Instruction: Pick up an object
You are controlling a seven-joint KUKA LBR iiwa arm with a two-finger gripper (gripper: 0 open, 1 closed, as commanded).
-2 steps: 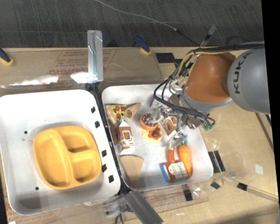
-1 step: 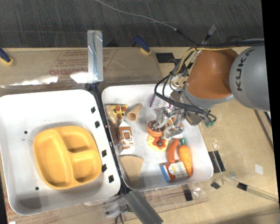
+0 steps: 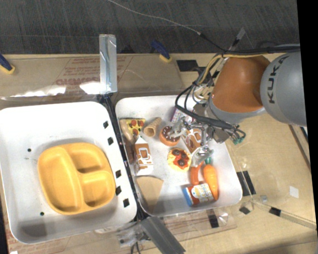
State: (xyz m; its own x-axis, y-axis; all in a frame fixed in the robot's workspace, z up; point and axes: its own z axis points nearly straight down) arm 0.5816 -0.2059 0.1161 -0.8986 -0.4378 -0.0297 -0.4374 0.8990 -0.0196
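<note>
Your gripper (image 3: pixel 200 139) sits low in the right bin (image 3: pixel 146 105), centre-right of frame, over the toy food. Can't tell from this slant whether the jaws are spread or pinching; the wrist and cables (image 3: pixel 192 96) hide them. Nearest candidates: carrot (image 3: pixel 210 179) just below it, can (image 3: pixel 198 194) lower right, donut (image 3: pixel 169 134) to its left. Items are packed touching, so you risk a double grab or a nudge-and-miss. Yellow tray (image 3: pixel 75 176) sits in the left bin (image 3: pixel 15 125), well apart.

Two white bins (image 3: pixel 15 125), one yellow tray (image 3: pixel 75 175), one carrot (image 3: pixel 209 180), one can (image 3: pixel 198 194).
</note>
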